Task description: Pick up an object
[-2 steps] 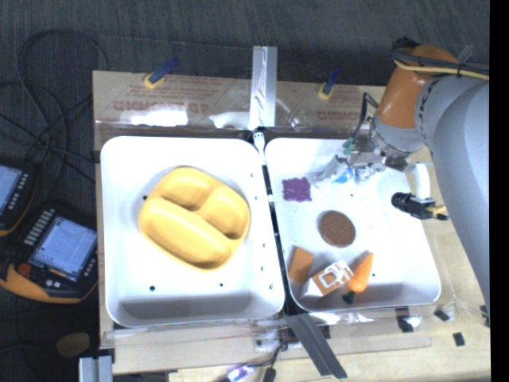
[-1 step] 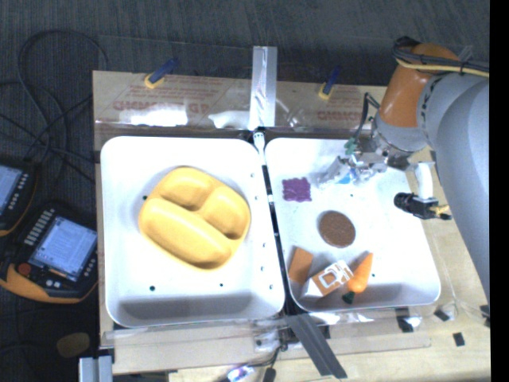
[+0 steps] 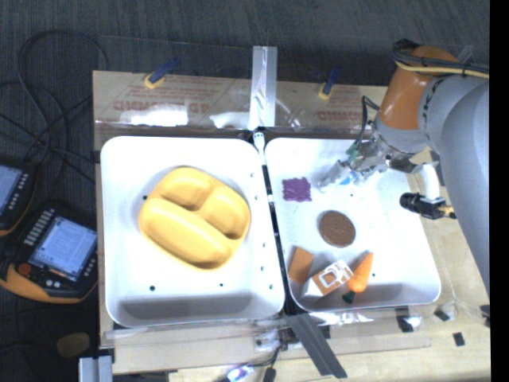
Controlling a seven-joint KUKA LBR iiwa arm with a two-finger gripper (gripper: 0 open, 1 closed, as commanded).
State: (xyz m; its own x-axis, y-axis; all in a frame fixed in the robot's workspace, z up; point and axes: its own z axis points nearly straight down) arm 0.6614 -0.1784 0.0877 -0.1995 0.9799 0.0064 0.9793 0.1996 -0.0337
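The gripper [image 3: 340,173] hangs low over the far part of the right bin [image 3: 406,249], and whether its fingers are open or closed cannot be told, nor is anything seen between them. Nearest it lies a purple scrap [image 3: 297,189] toward the bin's far left corner, then a brown disc [image 3: 337,228] at the bin's middle, and along the near edge an orange block [image 3: 300,263], a small white-and-orange piece [image 3: 332,277] and a carrot [image 3: 362,272]. The left bin [image 3: 127,293] holds a large yellow bread-shaped lump [image 3: 195,216] at its centre.
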